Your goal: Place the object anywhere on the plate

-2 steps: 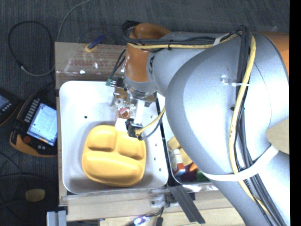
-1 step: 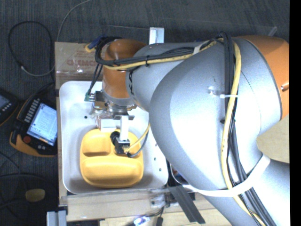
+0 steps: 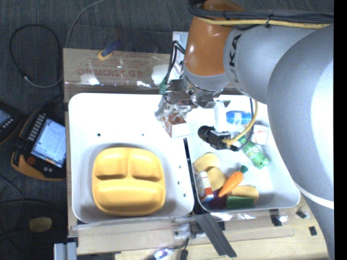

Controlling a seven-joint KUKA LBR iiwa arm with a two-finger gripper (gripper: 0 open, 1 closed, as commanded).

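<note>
A yellow plate [image 3: 129, 180] with three compartments lies in the left bin [image 3: 87, 118], toward its front. My gripper [image 3: 173, 112] hangs over the back of the wall between the two bins, under the orange wrist band. A small brown and white object [image 3: 177, 124] sits between its fingers, lifted off the bin floor. The gripper is shut on this object. It is behind and to the right of the plate, a clear gap away from it.
The right bin [image 3: 282, 191] holds several items: an orange carrot [image 3: 231, 182], a green bottle [image 3: 256, 155], a blue-labelled white bottle [image 3: 236, 117], yellow pieces [image 3: 207, 163] and a green block [image 3: 240, 202]. A clear bag [image 3: 111, 69] lies behind the left bin.
</note>
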